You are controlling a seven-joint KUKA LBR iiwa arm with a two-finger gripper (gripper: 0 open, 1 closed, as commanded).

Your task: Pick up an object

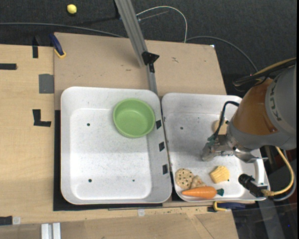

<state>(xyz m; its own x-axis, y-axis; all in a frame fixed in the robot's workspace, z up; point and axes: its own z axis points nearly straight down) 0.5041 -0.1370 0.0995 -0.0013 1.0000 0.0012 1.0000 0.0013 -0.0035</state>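
Jaws low over right bin (189,114) floor, near yellow block (219,174); opening cannot be told. Cracker (183,177), carrot (200,192) lie apart, untouched.

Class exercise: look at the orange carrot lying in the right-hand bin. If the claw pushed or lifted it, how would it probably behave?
The carrot is long, rounded and tapered, so a sideways push would probably roll it in a curve. It looks like a stiff, smooth toy, so probably light but slippery. It lies along the bin's near wall, which may crowd the claw.

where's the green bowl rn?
The round green plastic bowl sits in the left white bin, in its upper right part near the divider between the bins, well apart from the gripper over the right bin.
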